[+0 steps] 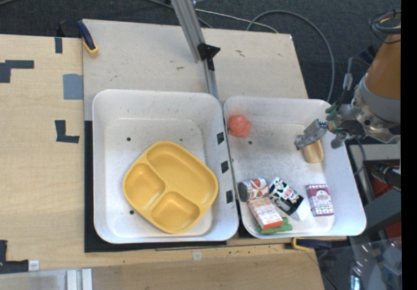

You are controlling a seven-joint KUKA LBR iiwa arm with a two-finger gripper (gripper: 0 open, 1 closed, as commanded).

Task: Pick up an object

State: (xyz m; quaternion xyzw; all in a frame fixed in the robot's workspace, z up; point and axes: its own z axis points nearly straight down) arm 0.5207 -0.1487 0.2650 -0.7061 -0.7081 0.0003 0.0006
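Note:
My gripper (322, 140) hangs over the right part of the right bin (339, 181), reaching in from the right under the orange-banded wrist (384, 73). Its two fingers stand apart, so it is open, with nothing gripped between them. A small tan object (313, 153) lies on the bin floor just below the left finger (309, 135); whether they touch I cannot tell. A red-orange ball (240, 126) rests near the bin's upper left corner. Several small packages lie along the front: a red-and-white one (256, 188), a black-and-white one (285, 196), an orange box (266, 214) and a purple box (319, 200).
The left bin (107, 152) holds a yellow divided plate (171, 186). A grey pole (186, 8) slants down to the wall between the bins. Cables run across the dark floor behind the bench.

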